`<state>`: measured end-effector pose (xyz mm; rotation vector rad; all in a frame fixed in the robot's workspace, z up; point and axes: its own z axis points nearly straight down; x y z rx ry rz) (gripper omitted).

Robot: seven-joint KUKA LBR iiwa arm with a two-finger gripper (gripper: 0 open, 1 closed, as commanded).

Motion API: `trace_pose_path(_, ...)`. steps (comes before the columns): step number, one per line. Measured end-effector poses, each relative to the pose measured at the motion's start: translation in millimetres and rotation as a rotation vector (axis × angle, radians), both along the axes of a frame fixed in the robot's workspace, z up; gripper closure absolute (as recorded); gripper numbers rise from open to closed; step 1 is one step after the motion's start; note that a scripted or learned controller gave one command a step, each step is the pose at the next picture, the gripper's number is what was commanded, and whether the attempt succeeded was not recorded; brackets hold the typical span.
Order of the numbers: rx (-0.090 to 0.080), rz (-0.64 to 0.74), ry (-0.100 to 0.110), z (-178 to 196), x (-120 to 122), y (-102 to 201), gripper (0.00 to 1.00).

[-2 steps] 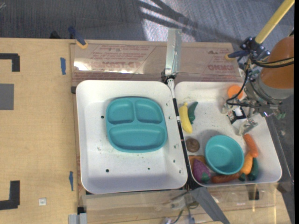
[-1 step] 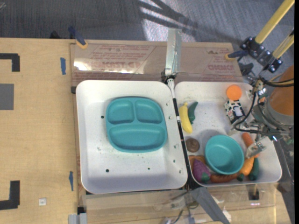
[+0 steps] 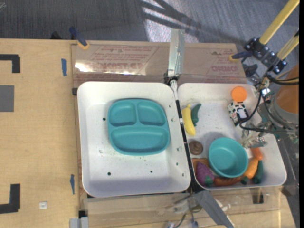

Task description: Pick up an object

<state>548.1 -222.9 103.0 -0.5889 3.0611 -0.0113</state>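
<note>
The right bin (image 3: 278, 177) holds several toys. A yellow banana (image 3: 189, 121) lies by the divider with a dark green piece (image 3: 195, 111) beside it. An orange ball (image 3: 239, 93) sits at the back, just above a black-and-white cow-patterned toy (image 3: 237, 112). A teal bowl (image 3: 228, 157) stands at the front. A brown round piece (image 3: 196, 147), a purple eggplant (image 3: 204, 172) and orange carrots (image 3: 252, 166) lie around it. My gripper (image 3: 252, 138) hangs low at the bin's right side, between the cow toy and the carrots, with nothing visibly in it.
The left bin (image 3: 90, 175) holds a teal divided plate (image 3: 138, 126). A metal divider (image 3: 176, 56) rises between the bins at the back. The arm's orange band (image 3: 289, 101) and cables (image 3: 256, 108) crowd the right bin's right edge. Yellow poles (image 3: 280, 18) stand at the back right.
</note>
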Motion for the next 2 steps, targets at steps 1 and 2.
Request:
trace_pose_path(1, 0.004, -0.036, 0.015, -13.8, 83.9, 17.3, 1.0)
trace_pose_path(2, 0.008, -0.318, 0.013, -14.9, 121.6, 16.5, 1.0)
